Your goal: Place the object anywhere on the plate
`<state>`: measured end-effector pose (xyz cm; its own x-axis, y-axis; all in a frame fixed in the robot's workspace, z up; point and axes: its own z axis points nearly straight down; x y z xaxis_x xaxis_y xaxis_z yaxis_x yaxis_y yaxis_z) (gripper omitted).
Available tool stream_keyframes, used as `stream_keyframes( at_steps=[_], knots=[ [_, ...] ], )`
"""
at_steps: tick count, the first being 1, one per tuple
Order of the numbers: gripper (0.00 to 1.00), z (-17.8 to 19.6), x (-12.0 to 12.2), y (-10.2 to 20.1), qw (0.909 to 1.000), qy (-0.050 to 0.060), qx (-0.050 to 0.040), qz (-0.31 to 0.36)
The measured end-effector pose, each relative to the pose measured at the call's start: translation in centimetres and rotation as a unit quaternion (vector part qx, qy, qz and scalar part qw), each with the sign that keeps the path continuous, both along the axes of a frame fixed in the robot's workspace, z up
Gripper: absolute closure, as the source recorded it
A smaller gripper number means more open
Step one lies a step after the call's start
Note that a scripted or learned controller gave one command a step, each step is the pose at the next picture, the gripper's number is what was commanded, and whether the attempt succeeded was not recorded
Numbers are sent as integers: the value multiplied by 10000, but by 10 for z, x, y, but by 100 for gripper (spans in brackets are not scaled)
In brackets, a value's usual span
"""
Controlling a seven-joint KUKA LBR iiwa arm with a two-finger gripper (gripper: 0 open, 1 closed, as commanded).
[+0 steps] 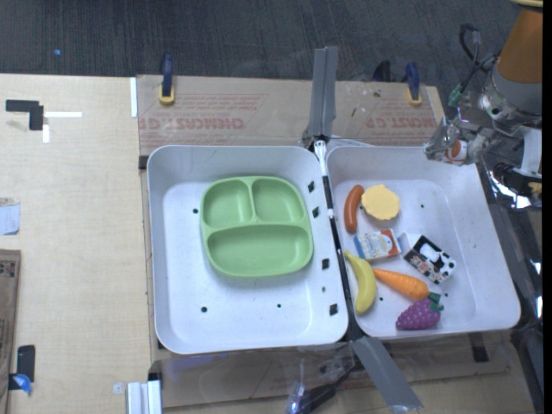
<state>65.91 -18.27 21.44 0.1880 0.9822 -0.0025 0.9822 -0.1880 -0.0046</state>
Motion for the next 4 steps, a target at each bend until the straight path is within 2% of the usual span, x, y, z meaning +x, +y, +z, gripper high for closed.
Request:
stream_keyframes(
  at_steps=[1, 2, 3, 4],
  knots=[
    [100, -24, -36, 64, 9936, 1, 14, 1130],
    [100, -25, -70, 163, 9818, 1, 14, 1900],
    [100, -25, -79, 237, 9722, 3, 11, 2343],
    [0, -25, -79, 236, 9723, 1, 11, 2339]
  ],
)
